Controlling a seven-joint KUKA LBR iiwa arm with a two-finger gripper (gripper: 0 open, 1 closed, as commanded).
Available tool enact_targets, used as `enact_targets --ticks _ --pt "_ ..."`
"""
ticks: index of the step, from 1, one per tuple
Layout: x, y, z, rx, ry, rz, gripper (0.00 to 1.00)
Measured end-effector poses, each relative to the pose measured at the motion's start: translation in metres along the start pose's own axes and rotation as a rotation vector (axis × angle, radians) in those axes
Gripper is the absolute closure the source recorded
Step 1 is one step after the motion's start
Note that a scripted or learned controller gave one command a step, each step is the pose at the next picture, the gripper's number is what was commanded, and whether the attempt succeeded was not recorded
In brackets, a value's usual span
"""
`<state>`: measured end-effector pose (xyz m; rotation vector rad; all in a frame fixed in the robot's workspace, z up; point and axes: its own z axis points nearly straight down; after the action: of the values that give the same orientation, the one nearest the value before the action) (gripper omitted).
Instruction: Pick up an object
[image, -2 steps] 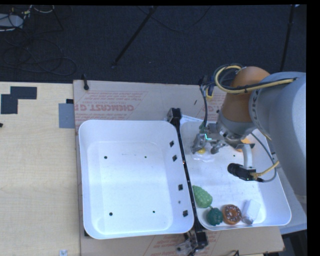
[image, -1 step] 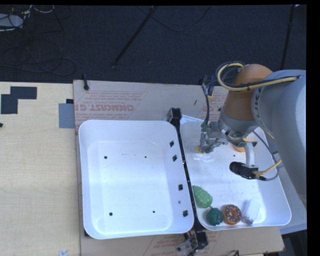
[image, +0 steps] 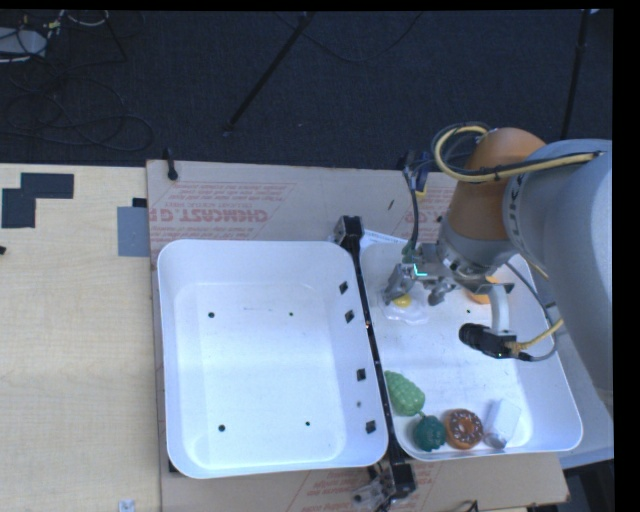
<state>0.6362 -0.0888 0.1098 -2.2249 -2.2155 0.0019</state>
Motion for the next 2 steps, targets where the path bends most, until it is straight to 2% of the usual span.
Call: enact_targets --ticks 1,2 --pt "-0.0015 -0.0002 -0.0101 0.001 0.001 0.002 1.0" --pt "-0.0015 -0.0002 -0.0101 0.001 0.001 0.002 0.0"
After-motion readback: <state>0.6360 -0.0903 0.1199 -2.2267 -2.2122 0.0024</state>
